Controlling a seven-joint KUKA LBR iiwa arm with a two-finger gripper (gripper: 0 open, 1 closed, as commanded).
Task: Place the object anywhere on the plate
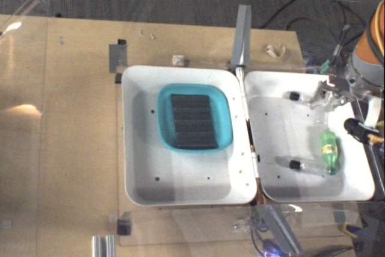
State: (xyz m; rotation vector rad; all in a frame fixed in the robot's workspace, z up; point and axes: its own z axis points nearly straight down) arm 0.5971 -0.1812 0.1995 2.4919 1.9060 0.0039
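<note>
A teal square plate (224, 123) lies in the left bin (138, 177), toward its back. On the plate's middle rests a dark grey ribbed rectangular object (194, 121), lying flat. My gripper (328, 94) hangs over the back right part of the right bin (271, 189), far from the plate, with the grey arm and its orange band (368, 45) behind it at the frame's right edge. Nothing is seen held by the gripper.
The right bin holds a small green bottle (329, 150) lying near its right wall, a clear tube with a black cap (296, 164) at the front, and another clear piece with a black cap (293, 95) at the back. A grey divider post (242, 33) stands between the bins.
</note>
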